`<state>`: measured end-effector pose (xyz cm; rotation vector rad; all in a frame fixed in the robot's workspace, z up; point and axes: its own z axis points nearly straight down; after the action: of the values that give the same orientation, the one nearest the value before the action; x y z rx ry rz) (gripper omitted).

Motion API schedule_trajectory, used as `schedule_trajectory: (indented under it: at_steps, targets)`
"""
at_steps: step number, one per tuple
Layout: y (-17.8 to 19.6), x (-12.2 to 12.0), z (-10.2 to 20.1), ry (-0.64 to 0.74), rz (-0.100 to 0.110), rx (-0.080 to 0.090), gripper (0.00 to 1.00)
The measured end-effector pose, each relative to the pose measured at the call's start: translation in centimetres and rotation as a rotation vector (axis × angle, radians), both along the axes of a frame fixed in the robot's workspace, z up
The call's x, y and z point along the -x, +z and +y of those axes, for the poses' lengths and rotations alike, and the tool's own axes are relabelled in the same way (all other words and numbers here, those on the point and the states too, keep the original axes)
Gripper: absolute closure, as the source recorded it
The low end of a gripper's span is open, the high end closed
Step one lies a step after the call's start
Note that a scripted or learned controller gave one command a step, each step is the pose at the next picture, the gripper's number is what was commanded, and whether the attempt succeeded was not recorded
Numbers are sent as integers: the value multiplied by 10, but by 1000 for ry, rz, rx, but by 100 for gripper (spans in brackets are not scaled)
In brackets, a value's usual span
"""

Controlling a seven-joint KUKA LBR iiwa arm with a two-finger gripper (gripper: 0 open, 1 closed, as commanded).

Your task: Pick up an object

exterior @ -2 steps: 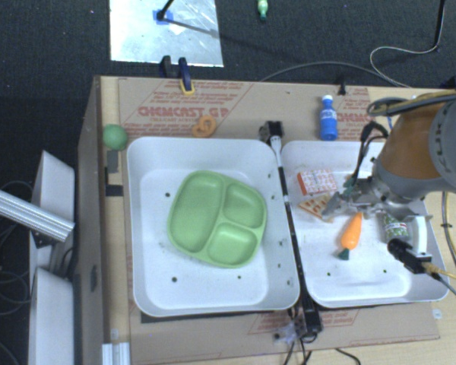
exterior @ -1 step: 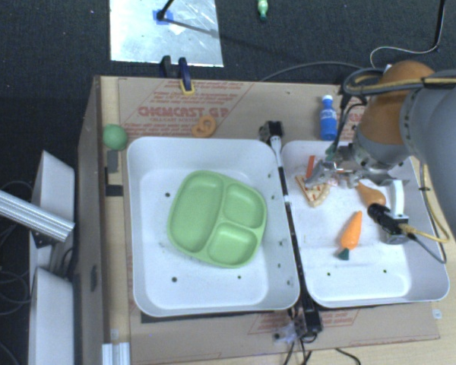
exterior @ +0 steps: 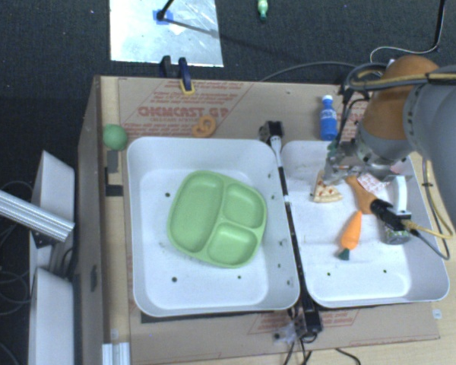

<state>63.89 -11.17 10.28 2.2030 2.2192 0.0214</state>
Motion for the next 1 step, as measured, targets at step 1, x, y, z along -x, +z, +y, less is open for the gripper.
schedule_trajectory:
  at_steps: [1]
  targets:
    - [0,0,0,0,1,0,0]
